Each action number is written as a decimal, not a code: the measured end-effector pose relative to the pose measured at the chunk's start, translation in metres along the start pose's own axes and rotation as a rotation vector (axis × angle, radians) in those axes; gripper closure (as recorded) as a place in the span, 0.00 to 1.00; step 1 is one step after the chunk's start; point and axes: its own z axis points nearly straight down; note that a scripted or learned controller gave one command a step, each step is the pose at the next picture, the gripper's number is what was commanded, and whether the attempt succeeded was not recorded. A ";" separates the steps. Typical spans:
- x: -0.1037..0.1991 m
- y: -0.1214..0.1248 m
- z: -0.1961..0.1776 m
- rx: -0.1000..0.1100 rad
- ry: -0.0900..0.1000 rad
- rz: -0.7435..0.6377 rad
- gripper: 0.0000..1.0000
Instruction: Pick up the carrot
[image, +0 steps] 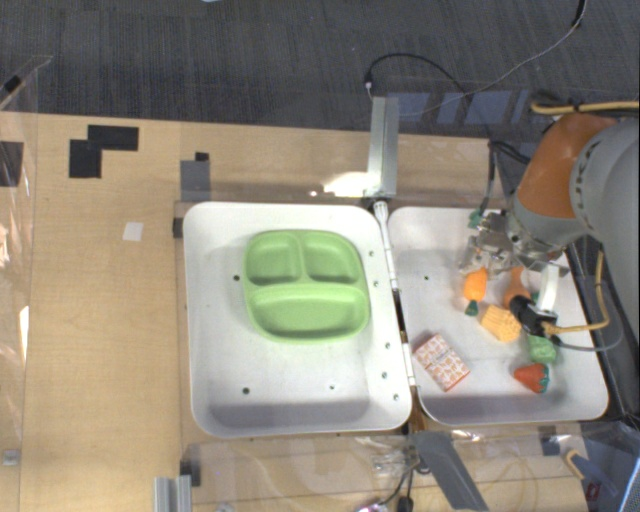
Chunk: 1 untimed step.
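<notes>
The carrot is small and orange with a green tip at its lower end. It lies in the right bin, in the upper middle part. My gripper hangs low over the bin, directly above and slightly to the right of the carrot's upper end, close to it or touching it. The gripper's own body hides where it meets the carrot.
Below the carrot lies a yellow-orange block. A green toy and a red one sit by the bin's right wall. A pink patterned box lies at the front left. The left bin holds a green divided plate.
</notes>
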 end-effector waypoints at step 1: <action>0.092 0.008 -0.085 0.012 -0.004 0.026 1.00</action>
